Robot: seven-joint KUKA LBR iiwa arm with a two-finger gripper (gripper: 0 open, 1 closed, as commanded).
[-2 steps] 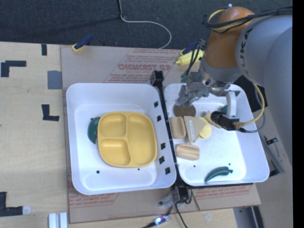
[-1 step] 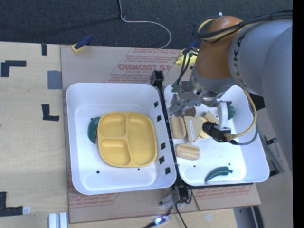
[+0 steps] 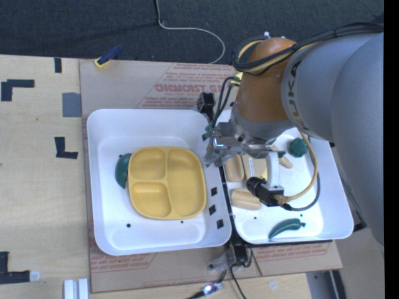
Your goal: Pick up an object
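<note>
- The arm (image 3: pixel 324 98) reaches in from the right and hangs low over the right bin (image 3: pixel 336 220), its orange wrist band above the bin's left half.
- The gripper (image 3: pixel 240 157) sits under the wrist hardware; whether it is wide, narrow or holding anything cannot be told from this view.
- The step in hand looks like the approach or descent onto something in the right bin; nothing is seen lifted.
- Candidates lie close beneath the wrist: pale tan blocks (image 3: pixel 244 198) near the bin's left wall, a small green round piece (image 3: pixel 297 147) further right, and a curved green pepper-like piece (image 3: pixel 285 227) near the front edge.
- The tan blocks look smooth, small and bread-coloured, partly hidden by the wrist.
- The left bin (image 3: pixel 103 167) holds a yellow divided plate (image 3: pixel 167 182) with a dark green item (image 3: pixel 122 170) tucked at its left rim.
- The next move probably calls for a clean closing on one block, then a straight lift clear of the bin wall.
</note>
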